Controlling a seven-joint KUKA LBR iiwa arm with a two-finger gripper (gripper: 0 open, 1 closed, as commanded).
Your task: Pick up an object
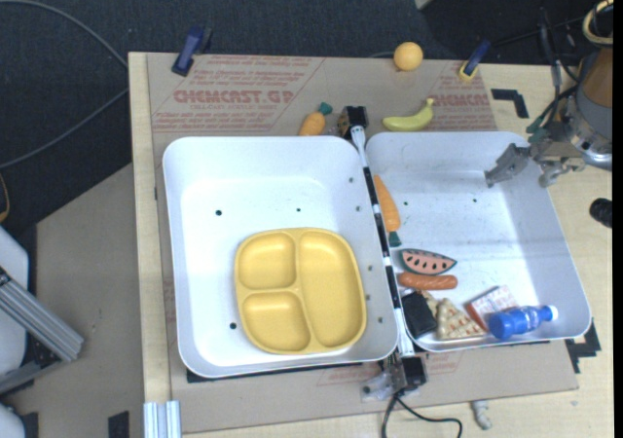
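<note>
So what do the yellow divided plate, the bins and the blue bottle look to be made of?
Yellow divided plate: likely moulded plastic, matte, with rounded compartment ridges and even colour. Bins, left and right: probably thin formed plastic, white and smooth, with soft rolled rims. Blue bottle: seemingly plastic, slightly glossy; too small to be sure.

Even, fairly bright overhead light falls on the surface (253, 100); the two white bins look nearly washed out, the one left of the claw (523, 165) most. A soft grey shadow lies under the claw on the bin floor. Focus is moderately soft throughout; the dark floor beyond stays dim
</note>
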